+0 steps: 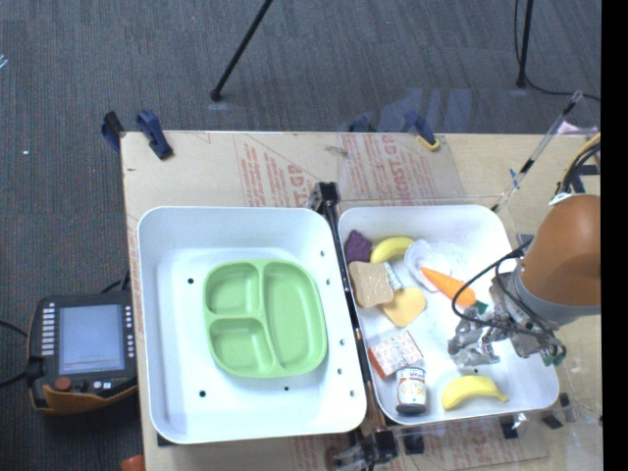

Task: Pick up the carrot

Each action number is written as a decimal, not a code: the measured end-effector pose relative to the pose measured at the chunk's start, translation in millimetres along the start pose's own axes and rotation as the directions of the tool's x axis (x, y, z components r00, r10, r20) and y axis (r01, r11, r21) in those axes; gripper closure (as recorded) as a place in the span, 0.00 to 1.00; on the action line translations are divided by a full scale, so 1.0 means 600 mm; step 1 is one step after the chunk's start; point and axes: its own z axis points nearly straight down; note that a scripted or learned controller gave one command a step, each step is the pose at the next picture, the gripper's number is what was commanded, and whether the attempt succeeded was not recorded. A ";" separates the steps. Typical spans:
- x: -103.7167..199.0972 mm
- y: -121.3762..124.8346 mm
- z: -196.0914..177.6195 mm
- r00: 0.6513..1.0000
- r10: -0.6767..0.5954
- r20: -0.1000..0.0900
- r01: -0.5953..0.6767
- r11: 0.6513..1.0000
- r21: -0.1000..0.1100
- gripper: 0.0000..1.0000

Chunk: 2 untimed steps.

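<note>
We hover our gripper (pixel 473 346), finger spread unclear, near the carrot (pixel 446 284); we should centre over it before descending.

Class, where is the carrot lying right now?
The carrot lies in the right bin, right of the cheese slice, just up-left of the gripper.

1. On your left, a white bin (pixel 157 263) holds a green three-compartment tray (pixel 265 318).
2. In the right bin (pixel 461 216) you see a slice of bread (pixel 372 284), a cheese wedge (pixel 405 307), two bananas (pixel 392 248) (pixel 473 392), a small jar (pixel 412 389) and a red-and-white packet (pixel 395 351).
3. A handheld pendant (pixel 86 351) lies left of the bench.
</note>
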 end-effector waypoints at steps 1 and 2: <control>-0.001 0.001 0.000 1.000 -0.001 0.002 0.001 1.000 -0.001 0.00; -0.137 0.071 -0.001 0.958 0.287 0.003 -0.287 0.958 -0.002 0.00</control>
